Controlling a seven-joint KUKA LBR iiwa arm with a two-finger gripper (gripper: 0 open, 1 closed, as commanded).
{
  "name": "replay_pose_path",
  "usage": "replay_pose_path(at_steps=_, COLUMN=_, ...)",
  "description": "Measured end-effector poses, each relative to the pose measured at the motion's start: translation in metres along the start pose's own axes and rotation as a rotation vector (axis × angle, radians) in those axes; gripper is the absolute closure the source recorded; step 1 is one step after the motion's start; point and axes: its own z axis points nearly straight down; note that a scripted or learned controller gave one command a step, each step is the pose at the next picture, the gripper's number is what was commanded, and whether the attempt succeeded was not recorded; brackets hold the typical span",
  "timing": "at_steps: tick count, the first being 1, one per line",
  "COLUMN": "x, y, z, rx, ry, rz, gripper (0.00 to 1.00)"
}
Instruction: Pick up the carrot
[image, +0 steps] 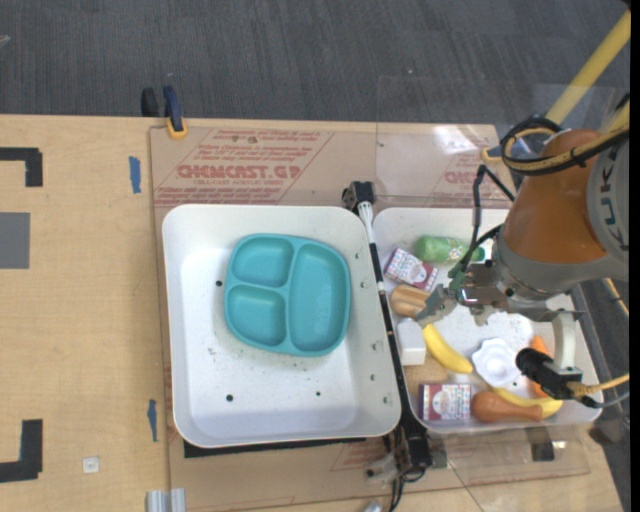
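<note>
Over the shallow white right-hand bin, the grey arm with its orange band reached down steeply, its gripper hanging just behind the curved yellow banana. Whether it stood wide or narrow could not be told. The tapered orange carrot lay just right of and nearer than that banana, apart from the gripper.

I take the carrot to be the bright orange sliver in the right bin. It sits toward the bin's right wall, in the half nearer the bottom of my view. Only a small end shows. The rest is hidden, so I can't tell its length or which way it points.
</note>
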Motion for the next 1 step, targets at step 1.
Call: replay_pose_path(at_steps=1, x=0.0335, y=0.0253, z=-0.0024, rx=-0.012, ry=-0.005, rz=0.065, gripper=0.0)
